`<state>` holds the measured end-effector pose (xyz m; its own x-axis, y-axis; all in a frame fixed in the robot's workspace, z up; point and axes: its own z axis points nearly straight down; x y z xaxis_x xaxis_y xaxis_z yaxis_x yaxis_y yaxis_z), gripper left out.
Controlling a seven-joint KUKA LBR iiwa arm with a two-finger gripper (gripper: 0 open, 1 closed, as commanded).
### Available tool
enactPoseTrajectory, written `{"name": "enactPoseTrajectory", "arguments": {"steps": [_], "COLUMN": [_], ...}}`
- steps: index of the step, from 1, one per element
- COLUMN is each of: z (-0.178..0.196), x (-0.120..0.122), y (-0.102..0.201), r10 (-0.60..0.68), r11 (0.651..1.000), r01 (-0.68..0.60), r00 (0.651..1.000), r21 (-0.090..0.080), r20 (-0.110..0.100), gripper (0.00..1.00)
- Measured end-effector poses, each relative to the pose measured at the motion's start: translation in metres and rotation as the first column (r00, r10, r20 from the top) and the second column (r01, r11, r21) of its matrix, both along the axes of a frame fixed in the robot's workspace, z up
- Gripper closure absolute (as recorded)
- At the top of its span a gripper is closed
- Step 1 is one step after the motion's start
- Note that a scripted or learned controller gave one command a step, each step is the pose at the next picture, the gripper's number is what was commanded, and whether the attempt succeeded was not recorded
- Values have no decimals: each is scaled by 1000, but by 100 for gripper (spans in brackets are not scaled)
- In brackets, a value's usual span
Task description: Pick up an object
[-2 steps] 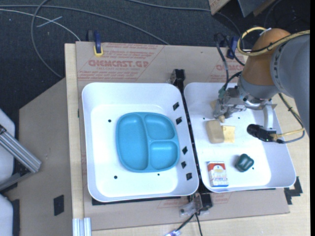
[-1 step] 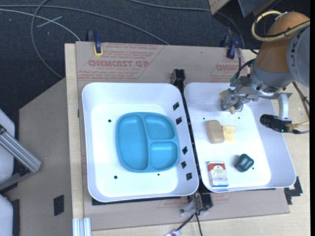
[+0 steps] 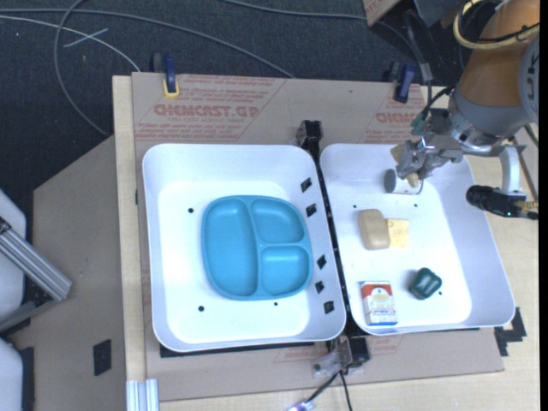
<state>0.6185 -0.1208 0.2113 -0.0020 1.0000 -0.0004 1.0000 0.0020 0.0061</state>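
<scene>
My gripper (image 3: 402, 176) hangs over the far part of the right bin (image 3: 479, 229), above bare white floor, with nothing seen between its fingers. Closer to the front lie a tan rounded block (image 3: 374, 229) with a yellow flat piece (image 3: 397, 232) beside it, a dark green lump (image 3: 425, 283) and a small red and white box (image 3: 378, 302). All of them sit nearer the camera than the gripper, apart from it.
The left bin (image 3: 171, 229) holds a blue divided plate (image 3: 255, 247). A black clip strip (image 3: 317, 229) runs between the two bins. The arm's orange band and grey wrist (image 3: 497, 67) stand over the right bin's far right corner. Cables lie on the dark floor behind.
</scene>
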Motion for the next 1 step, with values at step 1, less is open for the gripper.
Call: {"name": "enactPoseTrajectory", "arguments": {"steps": [1], "z": [55], "x": [2], "y": [0], "r10": [0], "r11": [1000], "r01": [0], "r00": [1000], "r21": [-1], "r20": [2], "gripper": [100]}}
